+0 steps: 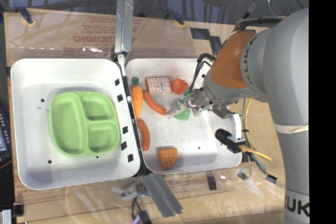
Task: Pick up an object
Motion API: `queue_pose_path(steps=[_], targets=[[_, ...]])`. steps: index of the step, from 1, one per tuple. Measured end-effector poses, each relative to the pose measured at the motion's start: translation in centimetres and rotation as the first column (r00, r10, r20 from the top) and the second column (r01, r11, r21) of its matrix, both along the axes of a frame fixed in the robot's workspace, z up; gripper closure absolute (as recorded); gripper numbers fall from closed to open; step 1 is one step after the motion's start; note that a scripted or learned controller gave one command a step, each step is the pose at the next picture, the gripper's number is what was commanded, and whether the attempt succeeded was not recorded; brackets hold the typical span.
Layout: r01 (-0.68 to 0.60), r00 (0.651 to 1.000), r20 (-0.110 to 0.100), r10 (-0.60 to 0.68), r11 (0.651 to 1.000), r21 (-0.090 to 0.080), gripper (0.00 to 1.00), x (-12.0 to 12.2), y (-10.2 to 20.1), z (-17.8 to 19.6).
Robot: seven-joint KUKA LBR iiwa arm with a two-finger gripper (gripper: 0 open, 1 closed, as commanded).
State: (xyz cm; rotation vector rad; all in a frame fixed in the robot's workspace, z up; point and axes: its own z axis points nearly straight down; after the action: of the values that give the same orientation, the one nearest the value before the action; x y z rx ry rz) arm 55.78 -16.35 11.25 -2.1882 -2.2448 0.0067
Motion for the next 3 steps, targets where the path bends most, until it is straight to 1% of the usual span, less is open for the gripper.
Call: queue_pose_path(steps=[1,2,3], targets=[[-0.071,0.997,0.006,0.071,0.997,-0.001,0.00,3.1,0.6,-2.1],[-0.153,0.988,0.004,0.153,0.988,0.000,0.00,0.3,-1.4,-2.1],[-0.158,0.987,0.004,0.158,0.987,0.000,1.00,0.4,-1.4,-1.1]])
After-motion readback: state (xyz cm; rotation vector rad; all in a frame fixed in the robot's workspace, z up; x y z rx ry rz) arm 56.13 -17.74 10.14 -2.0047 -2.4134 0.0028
